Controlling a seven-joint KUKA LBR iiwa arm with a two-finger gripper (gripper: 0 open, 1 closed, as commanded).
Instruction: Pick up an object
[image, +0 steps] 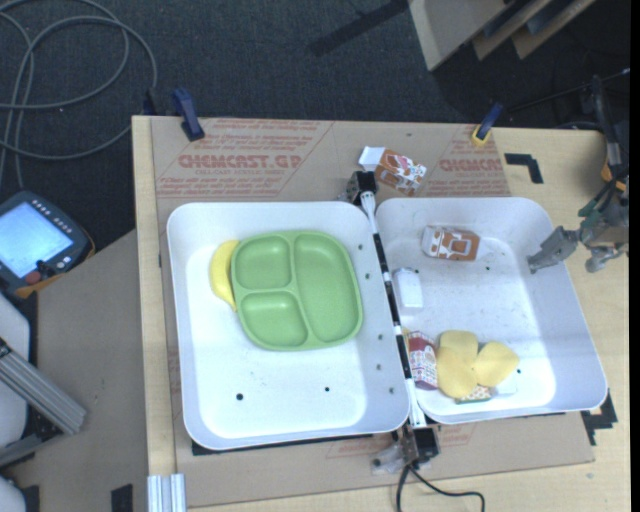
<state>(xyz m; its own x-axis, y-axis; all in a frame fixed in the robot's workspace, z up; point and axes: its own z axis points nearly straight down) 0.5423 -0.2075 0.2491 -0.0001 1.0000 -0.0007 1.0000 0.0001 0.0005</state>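
surface (250, 170): brown board with red lettering, bearing two shallow white bins side by side.

left bin (200, 400): holds a green divided plate (297, 290) with three compartments, lying flat toward the upper middle. a yellow object (221, 272) is tucked against the plate's left edge, partly under it.

right bin (560, 340): holds four groups of items.
- a small packet with brown and white print (451, 243), near the upper wall, lying flat.
- a small white block (408, 289), just beside the divider between the bins.
- pale yellow pieces (470, 365) clustered at the lower part of the bin, touching one another.
- a red and white wrapper (421, 360), touching the yellow pieces on their left, against the divider.

outside the bins: another brown and white packet (400, 172) lies on the board just above the junction of the two bins. blue clamp (186, 112) at the board's upper left corner, a yellow and blue clamp (487, 124) at the upper right.

hand (575, 247): at the right bin's upper right edge, apart from every item, grey finger reaching in over the rim. nothing is seen between the fingers; how far apart they stand cannot be told.

off the surface: a handheld screen unit (30, 240) at left.
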